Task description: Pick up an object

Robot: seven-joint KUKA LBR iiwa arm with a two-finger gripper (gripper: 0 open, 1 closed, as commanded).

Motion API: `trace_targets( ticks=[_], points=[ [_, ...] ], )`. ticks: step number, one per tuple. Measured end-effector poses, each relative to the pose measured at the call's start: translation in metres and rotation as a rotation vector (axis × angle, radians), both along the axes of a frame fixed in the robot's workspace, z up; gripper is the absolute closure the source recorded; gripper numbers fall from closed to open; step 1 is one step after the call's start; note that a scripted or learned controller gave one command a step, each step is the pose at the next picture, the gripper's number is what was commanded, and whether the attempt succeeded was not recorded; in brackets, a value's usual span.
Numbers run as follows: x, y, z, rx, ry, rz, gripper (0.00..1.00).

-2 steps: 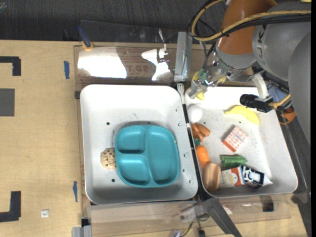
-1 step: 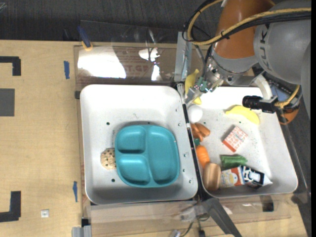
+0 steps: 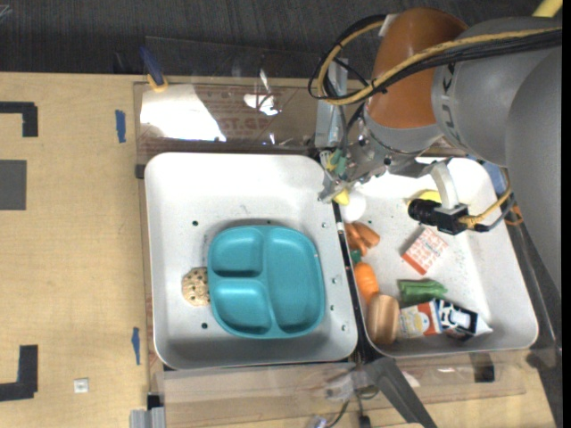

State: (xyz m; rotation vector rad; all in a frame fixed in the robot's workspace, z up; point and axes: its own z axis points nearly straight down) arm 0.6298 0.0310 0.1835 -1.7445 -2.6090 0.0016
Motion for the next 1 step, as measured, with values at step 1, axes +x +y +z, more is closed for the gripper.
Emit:
trace_targets(
  ticks=[1],
  points=[
    [0.0336,0.0691,0.0433,0.000,-0.007,-0.179,1.00]
  ],
)
